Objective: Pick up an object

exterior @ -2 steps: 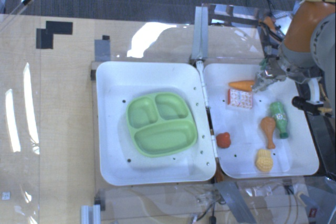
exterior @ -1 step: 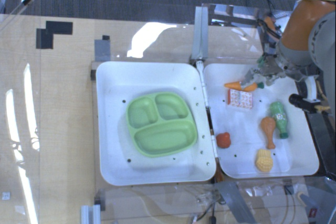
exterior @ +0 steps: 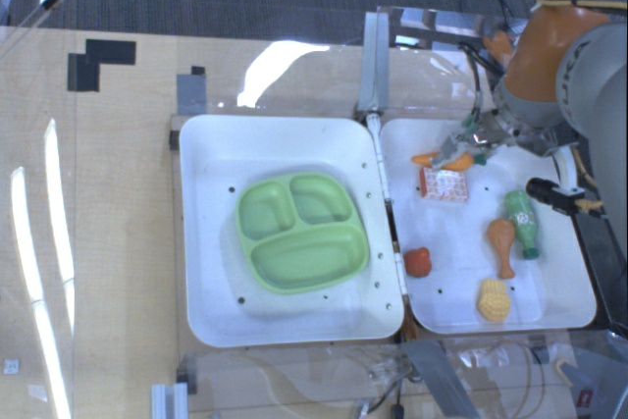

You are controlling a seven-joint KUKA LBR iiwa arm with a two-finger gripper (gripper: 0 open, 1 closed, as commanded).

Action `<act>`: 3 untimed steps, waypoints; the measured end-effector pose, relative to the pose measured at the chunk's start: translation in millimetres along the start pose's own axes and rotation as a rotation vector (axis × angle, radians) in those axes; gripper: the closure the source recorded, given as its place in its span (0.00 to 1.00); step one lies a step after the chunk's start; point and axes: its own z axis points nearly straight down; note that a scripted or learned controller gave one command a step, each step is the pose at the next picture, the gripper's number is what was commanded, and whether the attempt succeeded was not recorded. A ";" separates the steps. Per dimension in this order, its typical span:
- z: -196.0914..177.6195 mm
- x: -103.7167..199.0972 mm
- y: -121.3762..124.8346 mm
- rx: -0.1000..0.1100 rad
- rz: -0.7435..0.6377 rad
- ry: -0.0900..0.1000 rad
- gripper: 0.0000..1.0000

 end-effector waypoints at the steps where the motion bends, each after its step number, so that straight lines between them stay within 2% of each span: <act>1: -11.9 -0.4 -0.3 0.006 -0.003 0.002 1.00; 2: -103.5 42.9 10.2 0.002 -0.039 0.011 1.00; 3: -102.9 42.8 9.9 0.003 -0.038 0.011 0.00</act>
